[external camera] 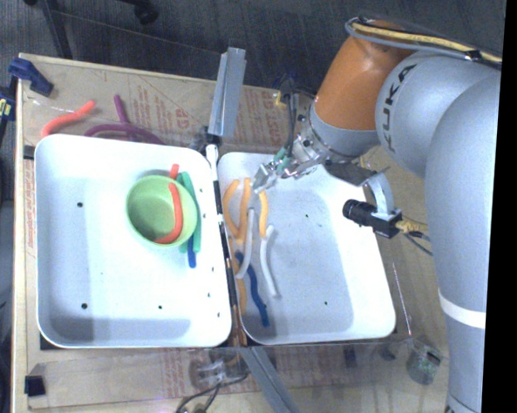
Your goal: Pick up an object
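Here, in the camera view, the gripper hangs low over the upper left corner of the right bin, just above a cluster of thin bent strips: orange strips, a white strip and a blue strip piled against the bin's left wall. That placement suggests a grab aimed at this heap. Whether the jaws are spread or closed cannot be told. The left bin holds a green bowl.

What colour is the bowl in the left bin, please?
Light green; the bowl shows clearly in the camera view.
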